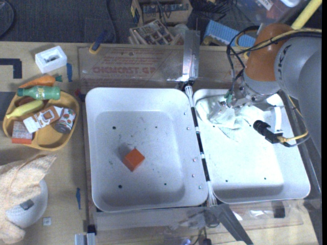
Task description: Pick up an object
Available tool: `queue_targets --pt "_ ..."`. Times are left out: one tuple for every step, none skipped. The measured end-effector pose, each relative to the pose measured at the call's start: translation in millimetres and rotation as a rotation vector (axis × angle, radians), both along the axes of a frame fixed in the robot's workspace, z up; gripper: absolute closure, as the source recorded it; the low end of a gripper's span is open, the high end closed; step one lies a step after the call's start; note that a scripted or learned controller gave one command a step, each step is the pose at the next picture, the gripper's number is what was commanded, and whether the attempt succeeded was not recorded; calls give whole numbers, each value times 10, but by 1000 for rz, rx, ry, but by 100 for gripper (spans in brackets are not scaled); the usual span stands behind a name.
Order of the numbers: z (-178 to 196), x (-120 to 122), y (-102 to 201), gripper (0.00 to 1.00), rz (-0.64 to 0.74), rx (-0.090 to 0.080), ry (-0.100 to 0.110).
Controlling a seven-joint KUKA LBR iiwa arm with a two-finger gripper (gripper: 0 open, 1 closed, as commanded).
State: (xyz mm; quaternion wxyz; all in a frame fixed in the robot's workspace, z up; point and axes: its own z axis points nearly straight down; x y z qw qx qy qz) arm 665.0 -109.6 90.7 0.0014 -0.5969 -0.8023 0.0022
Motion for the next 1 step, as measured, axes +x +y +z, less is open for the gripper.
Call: queue_targets --pt "-17 11 -3 0 30 -2 0"
